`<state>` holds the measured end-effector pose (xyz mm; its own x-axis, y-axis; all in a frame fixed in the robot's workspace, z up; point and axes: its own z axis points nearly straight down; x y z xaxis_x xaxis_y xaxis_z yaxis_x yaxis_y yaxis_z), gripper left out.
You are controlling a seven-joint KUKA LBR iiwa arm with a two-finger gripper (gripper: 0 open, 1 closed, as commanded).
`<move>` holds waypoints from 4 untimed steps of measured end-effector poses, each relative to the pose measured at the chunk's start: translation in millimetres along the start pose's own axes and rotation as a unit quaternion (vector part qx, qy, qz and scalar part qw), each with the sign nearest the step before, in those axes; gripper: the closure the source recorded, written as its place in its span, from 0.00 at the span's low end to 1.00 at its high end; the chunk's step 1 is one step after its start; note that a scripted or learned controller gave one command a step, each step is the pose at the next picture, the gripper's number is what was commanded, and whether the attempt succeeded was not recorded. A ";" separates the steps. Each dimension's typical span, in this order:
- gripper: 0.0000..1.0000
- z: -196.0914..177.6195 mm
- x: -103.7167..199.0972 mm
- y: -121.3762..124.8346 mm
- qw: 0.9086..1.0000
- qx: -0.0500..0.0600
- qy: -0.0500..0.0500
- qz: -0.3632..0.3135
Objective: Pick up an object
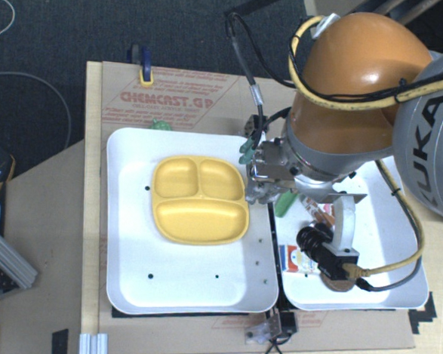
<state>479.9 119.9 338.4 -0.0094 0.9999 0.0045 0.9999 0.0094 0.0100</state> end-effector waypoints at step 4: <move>1.00 -183.9 -54.5 1.2 1.000 -0.002 -0.001 0.003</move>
